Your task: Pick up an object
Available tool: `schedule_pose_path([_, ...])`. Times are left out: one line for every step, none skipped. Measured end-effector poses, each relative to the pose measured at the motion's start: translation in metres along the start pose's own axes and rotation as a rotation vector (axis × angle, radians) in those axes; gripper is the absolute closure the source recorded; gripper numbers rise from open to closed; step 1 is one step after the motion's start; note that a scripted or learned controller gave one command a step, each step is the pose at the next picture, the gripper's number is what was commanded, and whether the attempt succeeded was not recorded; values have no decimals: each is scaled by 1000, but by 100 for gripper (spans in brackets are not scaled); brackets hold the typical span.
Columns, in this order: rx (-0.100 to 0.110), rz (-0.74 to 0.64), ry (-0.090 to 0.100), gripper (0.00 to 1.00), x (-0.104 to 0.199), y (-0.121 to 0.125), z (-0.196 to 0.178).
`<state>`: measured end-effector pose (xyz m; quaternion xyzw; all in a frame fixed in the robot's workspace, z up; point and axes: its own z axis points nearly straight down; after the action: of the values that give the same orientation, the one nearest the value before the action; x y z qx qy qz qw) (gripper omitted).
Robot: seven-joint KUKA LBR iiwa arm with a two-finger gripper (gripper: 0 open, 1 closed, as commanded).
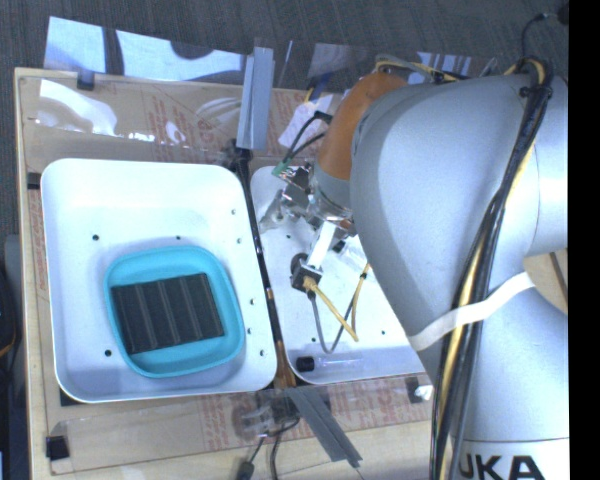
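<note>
- The grey arm (450, 198) reaches in from the right and covers most of the right bin (288, 318); its orange band (365, 98) shows near the bin's far edge.
- The gripper (292, 196) sits low over the far left corner of the right bin, close to the wall between the two bins. Whether it is released or clenched cannot be told, and nothing is seen in its grasp.
- The turquoise dish (235, 330) lies in the left bin (130, 203), in the near half, well apart from the gripper.
- A dark ribbed insert (168, 313) fills the dish's middle.
</note>
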<state>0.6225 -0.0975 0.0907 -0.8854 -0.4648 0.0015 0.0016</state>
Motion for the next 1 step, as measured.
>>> schedule_pose_path([0, -283, 1, 0, -39, -76, -101])
